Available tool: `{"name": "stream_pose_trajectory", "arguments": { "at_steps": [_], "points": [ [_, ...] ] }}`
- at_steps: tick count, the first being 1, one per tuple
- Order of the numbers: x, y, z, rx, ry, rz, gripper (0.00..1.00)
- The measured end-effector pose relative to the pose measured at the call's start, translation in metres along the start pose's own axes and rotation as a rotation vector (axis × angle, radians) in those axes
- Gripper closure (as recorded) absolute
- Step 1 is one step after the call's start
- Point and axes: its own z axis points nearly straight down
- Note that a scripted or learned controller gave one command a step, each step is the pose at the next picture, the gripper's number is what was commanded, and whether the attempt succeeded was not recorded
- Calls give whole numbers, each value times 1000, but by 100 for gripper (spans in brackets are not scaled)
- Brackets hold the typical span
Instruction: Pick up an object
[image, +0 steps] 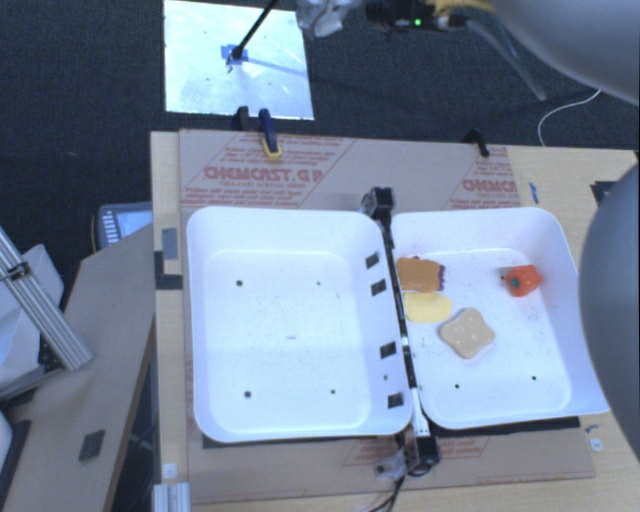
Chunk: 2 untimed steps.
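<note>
The right bin (545, 225) holds several small items. An orange-brown piece with a purple edge (420, 274) lies near the bin's left wall, with a flat yellow piece (428, 308) just below it. A tan bread-like slice (467, 333) sits near the middle. A red-orange round item with a green spot (521, 280) lies toward the right wall. My gripper (325, 14) is high at the frame's top edge, far above and behind the bins, blurred and cut off by the frame. Nothing shows between it and the items.
The left bin (200, 300) sits beside the right one, joined by a black clip strip (392, 310). A blurred grey arm section (612, 300) looms over the right bin's right edge. A shiny metal plate (235, 60) lies on the dark floor behind the bench.
</note>
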Motion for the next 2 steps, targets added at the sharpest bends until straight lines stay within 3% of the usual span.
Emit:
{"name": "stream_pose_trajectory", "arguments": {
  "at_steps": [1,2],
  "points": [
    [0,0,0,1,0,-1,0],
    [1,0,-11,-2,1,-5,100]
  ]
}}
